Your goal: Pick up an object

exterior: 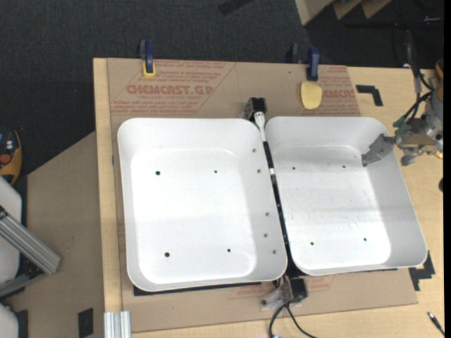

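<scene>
Claw over right bin's far right corner; open or closed, cannot tell. Likely target: yellow lump on board behind that bin. Probably light, soft; pinch across its width

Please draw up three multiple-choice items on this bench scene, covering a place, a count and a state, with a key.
1. Where is the gripper?
A. Over the upper right corner of the right bin
B. In the middle of the left bin
C. Off the bench by the blue clamps

2. How many blue clamps hold the board's far edge?
A. One
B. Two
C. Four

3. How do the two bins sit?
A. Stacked
B. Side by side, meeting along a dark centre strip
C. Far apart at opposite ends

Key: 1 A, the grey tip lies over that corner. 2 B, one sits above each bin. 3 B, their inner rims run along the strip.
</scene>
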